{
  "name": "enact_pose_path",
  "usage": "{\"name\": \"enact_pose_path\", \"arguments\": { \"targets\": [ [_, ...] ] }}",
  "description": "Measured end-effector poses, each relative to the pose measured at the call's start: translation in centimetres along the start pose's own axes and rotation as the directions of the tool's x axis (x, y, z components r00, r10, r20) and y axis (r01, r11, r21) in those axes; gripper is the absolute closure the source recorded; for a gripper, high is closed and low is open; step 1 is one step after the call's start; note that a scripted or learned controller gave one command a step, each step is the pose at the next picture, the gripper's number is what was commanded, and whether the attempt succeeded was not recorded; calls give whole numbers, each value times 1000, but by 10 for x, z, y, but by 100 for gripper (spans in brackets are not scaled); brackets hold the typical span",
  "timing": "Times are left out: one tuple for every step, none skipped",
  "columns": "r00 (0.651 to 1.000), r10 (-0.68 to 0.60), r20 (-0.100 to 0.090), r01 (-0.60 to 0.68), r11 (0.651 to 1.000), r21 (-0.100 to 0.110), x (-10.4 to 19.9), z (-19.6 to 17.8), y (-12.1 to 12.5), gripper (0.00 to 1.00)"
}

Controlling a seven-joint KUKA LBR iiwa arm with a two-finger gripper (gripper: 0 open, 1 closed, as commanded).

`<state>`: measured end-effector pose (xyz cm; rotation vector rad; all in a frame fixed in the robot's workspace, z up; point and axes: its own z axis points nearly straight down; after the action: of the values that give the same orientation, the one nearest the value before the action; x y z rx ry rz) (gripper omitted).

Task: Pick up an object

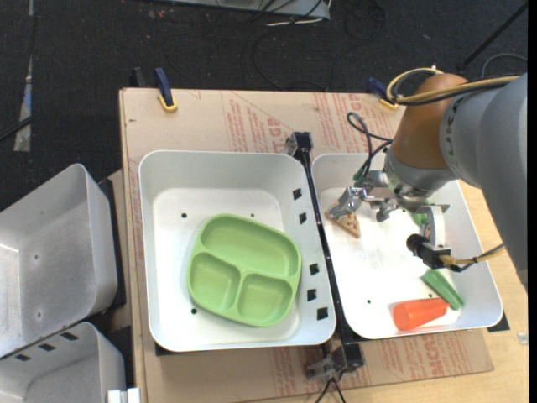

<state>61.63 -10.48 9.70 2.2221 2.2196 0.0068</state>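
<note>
Claw (pixel 362 201) low in right bin (pixel 482 313), spread, one tip beside pizza toy (pixel 348 223), not pinching it | carrot (pixel 419 312), green piece (pixel 443 288) near front rim | risk, I judge: flat wedge slips out as tips shut, or they scrape bin floor.

Even, bright overhead light on my bench; the two white bins (pixel 226 170) come out near overexposed, their walls washed pale, while the dark floor (pixel 75 40) around them goes almost black with little detail. Shadows are soft and short: a faint one under the green tray (pixel 243 269), another below my arm (pixel 470 133) on the right bin's floor. Focus is fair mid-frame, but the picture is grainy and small parts near my wrist blur together.
</note>
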Motion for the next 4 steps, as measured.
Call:
{"name": "enact_pose_path", "arguments": {
  "targets": [
    [1000, -2, 1, 2, 1000, -14, 2, -14, 4, 100],
    [1000, -4, 4, 4, 1000, -1, 0, -57, 9, 100],
    [1000, -4, 4, 4, 1000, -3, 0, -111, 10, 100],
    [1000, -7, 2, 7, 1000, 2, 50, -107, 16, 100]
  ]
}}
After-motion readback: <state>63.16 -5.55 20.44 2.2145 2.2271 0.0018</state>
